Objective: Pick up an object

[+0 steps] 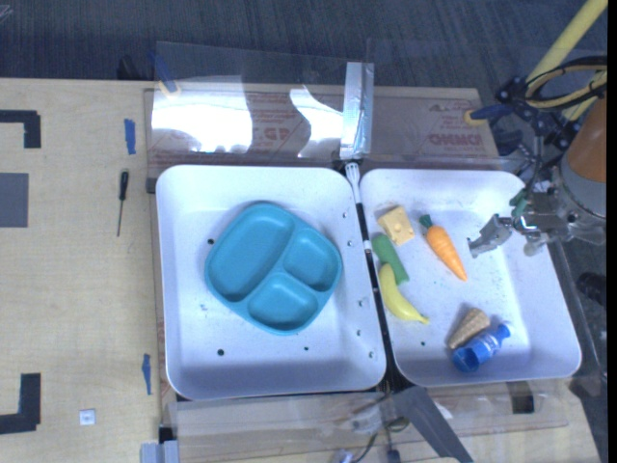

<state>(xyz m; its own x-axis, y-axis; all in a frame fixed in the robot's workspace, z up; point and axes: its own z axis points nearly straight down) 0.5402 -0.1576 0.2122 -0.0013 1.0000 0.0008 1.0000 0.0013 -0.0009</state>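
Right bin (540, 355) holds six toys beside one carrot (445, 249); the gripper's (503, 236) fingers' state is unclear.

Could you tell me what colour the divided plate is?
Light blue divided plate, seen in the camera view.

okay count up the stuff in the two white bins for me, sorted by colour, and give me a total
Blue: 2, the divided plate and the small bottle
Yellow: 2, the banana and the cheese wedge
Orange: 1, the carrot
Green: 1, the green vegetable
Tan: 1, the cone
Total: 7
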